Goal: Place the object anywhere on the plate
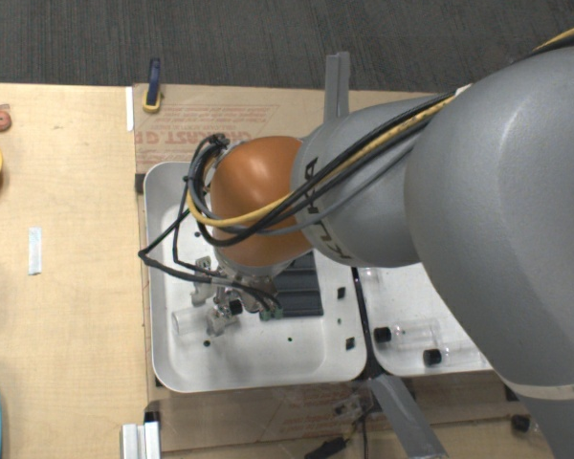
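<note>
my arm [392,208] hides much of the left bin [167,352] and right bin [411,304]. my gripper [220,314] hangs low over the left bin; its state i cannot tell. the object and plate are hidden.

We see red print on cardboard sheet [220,115], upper centre of frame, upside down, too blurred to read.

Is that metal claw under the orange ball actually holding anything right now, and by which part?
That cannot be told. The two-finger gripper hangs low inside the left shallow white bin, but the grey arm with its orange band hides most of it.
</note>
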Action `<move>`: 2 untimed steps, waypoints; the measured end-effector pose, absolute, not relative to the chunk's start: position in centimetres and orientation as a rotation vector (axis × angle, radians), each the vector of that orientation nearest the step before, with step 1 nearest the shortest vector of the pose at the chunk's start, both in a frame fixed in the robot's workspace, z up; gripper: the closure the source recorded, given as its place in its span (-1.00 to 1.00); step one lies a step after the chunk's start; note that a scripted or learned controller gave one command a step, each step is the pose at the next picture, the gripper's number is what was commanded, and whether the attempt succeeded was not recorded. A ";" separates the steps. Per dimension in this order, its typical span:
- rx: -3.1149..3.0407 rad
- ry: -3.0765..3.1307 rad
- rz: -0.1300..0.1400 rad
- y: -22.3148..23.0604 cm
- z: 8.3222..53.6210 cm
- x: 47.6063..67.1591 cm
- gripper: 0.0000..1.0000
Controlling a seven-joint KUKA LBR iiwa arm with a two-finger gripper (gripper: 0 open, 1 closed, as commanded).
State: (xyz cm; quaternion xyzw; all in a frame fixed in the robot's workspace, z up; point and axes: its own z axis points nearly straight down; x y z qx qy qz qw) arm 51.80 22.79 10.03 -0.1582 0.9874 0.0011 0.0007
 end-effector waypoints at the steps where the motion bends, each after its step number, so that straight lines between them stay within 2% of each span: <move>1: -0.345 3.120 0.000 15.2 20.4 56.9 1.00; 2: -0.345 3.120 0.000 15.2 20.4 56.9 -1.00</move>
